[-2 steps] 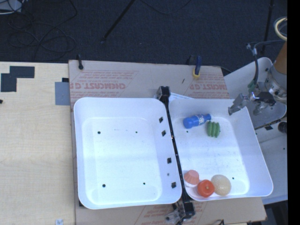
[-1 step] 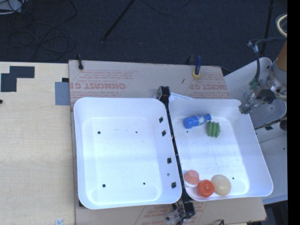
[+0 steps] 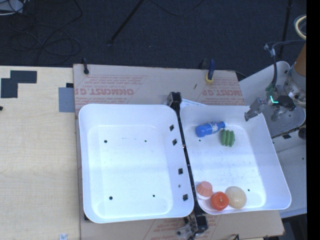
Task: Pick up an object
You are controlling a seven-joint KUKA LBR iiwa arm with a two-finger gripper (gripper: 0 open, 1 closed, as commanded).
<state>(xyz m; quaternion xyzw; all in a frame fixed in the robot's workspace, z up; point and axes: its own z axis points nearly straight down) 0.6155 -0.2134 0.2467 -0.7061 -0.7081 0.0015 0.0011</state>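
The right bin holds several small objects. A blue bottle lies on its side near the far wall, with a green ribbed piece just to its right. At the near wall a pink piece, a red tomato-like ball and a pale yellow ball sit together. My gripper hovers above the bin's far right corner, right of the bottle and apart from it. It is open, with nothing between its fingers.
The left bin adjoins the right one along a black divider. Both rest on a cardboard sheet held by clamps at its far edge. Cables lie on the dark floor behind.
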